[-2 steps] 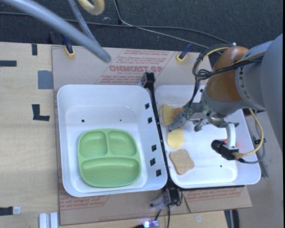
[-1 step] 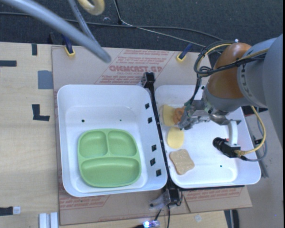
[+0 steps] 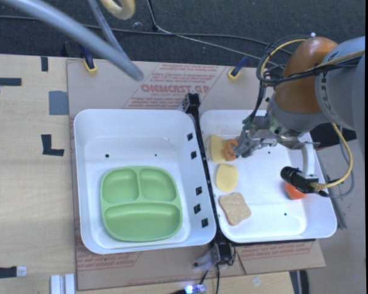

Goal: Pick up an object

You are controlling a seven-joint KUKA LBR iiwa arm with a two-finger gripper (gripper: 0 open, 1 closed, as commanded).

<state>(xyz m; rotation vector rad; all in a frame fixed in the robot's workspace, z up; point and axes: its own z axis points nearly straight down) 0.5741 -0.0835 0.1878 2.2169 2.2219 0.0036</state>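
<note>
Yellow pieces number two, toast slice one, green tray one; jaws' state unclear.

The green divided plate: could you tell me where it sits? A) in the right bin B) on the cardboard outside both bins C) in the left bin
C: the green divided plate lies flat inside the left bin, away from the food pieces.

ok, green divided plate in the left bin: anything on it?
Empty. All three compartments of the green plate show bare green; food pieces lie in the right bin.
</note>
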